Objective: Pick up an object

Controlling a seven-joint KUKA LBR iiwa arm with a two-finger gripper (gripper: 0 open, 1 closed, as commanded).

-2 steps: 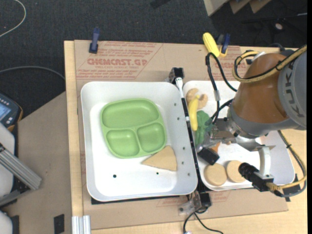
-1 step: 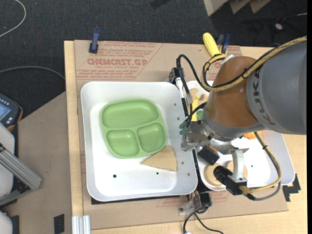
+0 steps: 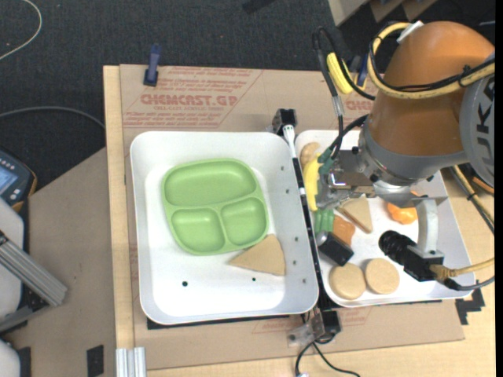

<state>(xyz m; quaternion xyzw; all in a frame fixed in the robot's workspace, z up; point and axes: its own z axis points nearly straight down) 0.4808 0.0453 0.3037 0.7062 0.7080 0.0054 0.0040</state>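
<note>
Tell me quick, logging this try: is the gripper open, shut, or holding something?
Gripper: cannot be told; it hangs low over the right bin, above the toy food.

Red letters are printed on the brown cardboard sheet (image 3: 196,93) under the two bins, along its far edge. The big line reads "CHEMCAST G P", though the last letters are hard to make out and may be something else. Above and below it run lines of smaller red print, too tiny and blurry to read. The print is sideways-slanted and partly cut off by the far rim of the left white bin (image 3: 149,210). No other words or numbers can be read.
</note>
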